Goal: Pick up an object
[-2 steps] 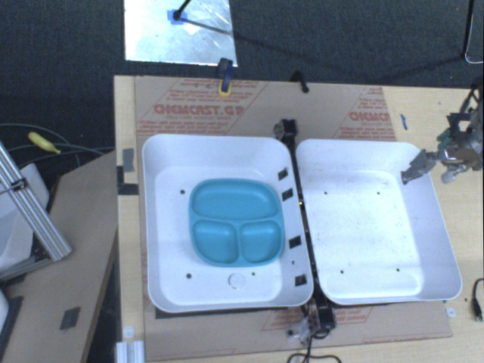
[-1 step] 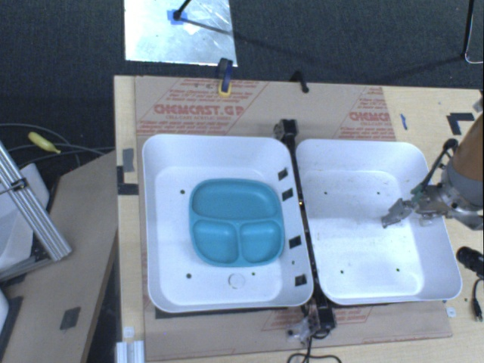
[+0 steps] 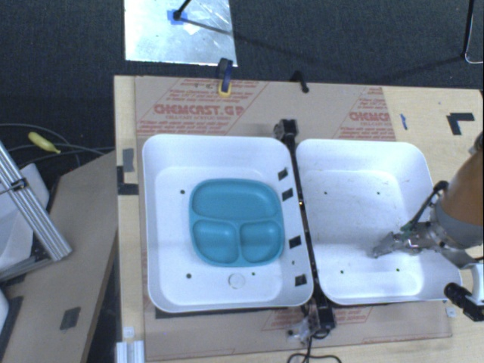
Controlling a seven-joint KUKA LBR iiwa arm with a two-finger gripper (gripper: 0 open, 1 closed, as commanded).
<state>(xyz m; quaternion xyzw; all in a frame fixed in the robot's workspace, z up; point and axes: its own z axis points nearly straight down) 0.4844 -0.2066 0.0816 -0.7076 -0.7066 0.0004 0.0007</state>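
A blue divided plate point(image 3: 234, 221) with three compartments lies flat in the middle of the left bin point(image 3: 153, 203). Just in front of it on the bin floor sits a small pale round disc point(image 3: 237, 280). My gripper point(image 3: 380, 250) reaches in from the right and hangs low over the right-hand part of the right bin point(image 3: 355, 161), pointing left. It is well apart from the plate, across the divider between the bins. Nothing shows at its tip.
Black clips point(image 3: 291, 195) line the seam where the two bins meet. The bins rest on a cardboard sheet point(image 3: 197, 104). A shiny metal sheet point(image 3: 180, 21) lies beyond the bench at the back left, and aluminium framing point(image 3: 30, 218) stands at the far left.
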